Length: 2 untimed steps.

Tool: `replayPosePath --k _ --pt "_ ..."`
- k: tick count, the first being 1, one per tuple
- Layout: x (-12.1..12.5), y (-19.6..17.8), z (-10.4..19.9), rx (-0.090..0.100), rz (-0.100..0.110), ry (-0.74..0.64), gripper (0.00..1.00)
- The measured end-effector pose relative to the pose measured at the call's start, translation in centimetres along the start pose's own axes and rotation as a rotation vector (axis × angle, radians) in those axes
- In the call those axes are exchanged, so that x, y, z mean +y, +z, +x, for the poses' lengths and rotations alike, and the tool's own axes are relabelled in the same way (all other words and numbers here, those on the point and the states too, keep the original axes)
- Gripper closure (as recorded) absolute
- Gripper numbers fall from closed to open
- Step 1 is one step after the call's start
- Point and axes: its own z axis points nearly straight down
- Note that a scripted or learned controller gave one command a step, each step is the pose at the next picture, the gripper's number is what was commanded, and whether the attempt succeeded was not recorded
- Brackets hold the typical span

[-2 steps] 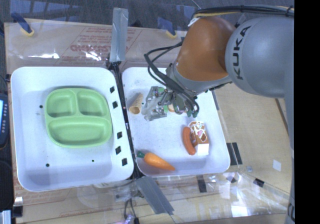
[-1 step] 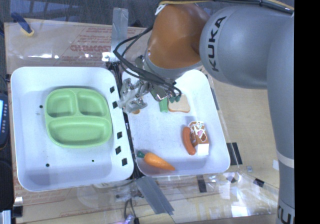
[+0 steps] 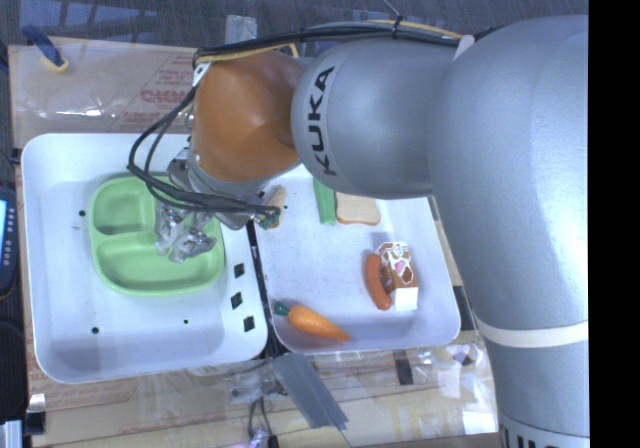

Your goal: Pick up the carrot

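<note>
The left bin (image 3: 60, 336) is seen to hold a green divided tray (image 3: 125, 236), set toward the bin's upper middle. Over the tray's right part the hand (image 3: 183, 236) is positioned — a metallic cluster hanging below the orange band (image 3: 245, 121) of the arm (image 3: 450, 106), with black cables (image 3: 150, 151) looped beside it. Whether its fingers are apart or together cannot be told, since they are blurred against the tray; nothing is seen clamped between them.

Past the rim shared by the two bins, the right bin (image 3: 440, 321) is found. The carrot (image 3: 312, 322) is laid near that bin's lower left corner, its green stub toward the left bin and its orange tip pointing right, well apart from the hand. Further right, a reddish sausage-shaped piece (image 3: 377, 283) is seen lying just beside a small white carton (image 3: 398, 271) with red print. Above these, a green stick (image 3: 325, 201) and a toast-like slice (image 3: 358, 209) are partly covered by the arm — its grey bulk is spread over the upper right of the surface.
</note>
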Motion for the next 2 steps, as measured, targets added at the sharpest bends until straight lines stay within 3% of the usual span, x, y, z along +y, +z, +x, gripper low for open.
replayPosePath --k 1,2 --pt "5.7 -5.4 -5.0 -0.007 0.006 -0.317 1.0" --pt "9.4 -3.0 -4.0 -0.001 0.003 -0.609 1.0"
